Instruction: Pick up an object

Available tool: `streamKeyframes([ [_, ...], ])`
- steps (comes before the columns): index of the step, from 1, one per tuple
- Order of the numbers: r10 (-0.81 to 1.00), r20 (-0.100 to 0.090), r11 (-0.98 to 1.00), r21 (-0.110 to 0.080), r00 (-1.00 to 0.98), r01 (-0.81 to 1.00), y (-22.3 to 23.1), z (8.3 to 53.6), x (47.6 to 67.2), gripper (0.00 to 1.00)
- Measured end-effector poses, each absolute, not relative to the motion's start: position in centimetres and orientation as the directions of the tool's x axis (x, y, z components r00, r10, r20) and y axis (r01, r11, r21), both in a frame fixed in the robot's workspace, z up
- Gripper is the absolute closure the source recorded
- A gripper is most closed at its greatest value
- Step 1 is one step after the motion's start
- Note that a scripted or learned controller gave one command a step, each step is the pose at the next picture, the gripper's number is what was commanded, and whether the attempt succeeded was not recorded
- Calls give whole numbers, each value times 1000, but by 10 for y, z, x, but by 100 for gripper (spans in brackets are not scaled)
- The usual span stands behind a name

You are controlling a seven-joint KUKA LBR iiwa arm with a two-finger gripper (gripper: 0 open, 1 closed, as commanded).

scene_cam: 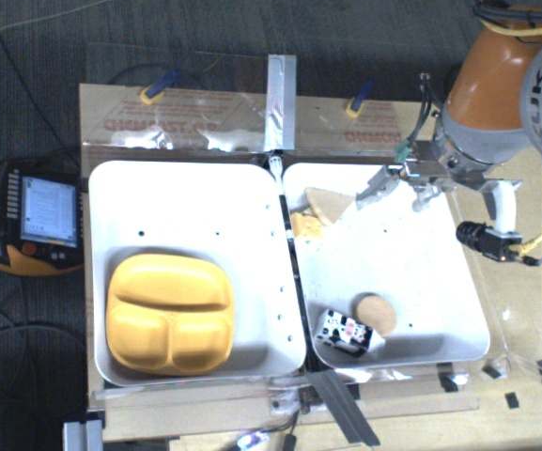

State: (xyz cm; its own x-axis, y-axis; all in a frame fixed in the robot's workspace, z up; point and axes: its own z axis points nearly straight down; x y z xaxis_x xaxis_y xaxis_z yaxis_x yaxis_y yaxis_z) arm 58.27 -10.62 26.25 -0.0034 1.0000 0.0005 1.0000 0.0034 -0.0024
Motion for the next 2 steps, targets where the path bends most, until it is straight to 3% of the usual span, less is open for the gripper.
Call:
streamKeyframes([
  [1,998,-4,-61,1,61,998,-221,300,582,0],
  [2,998,-4,-59,0,59,998,-220,309,583,100],
])
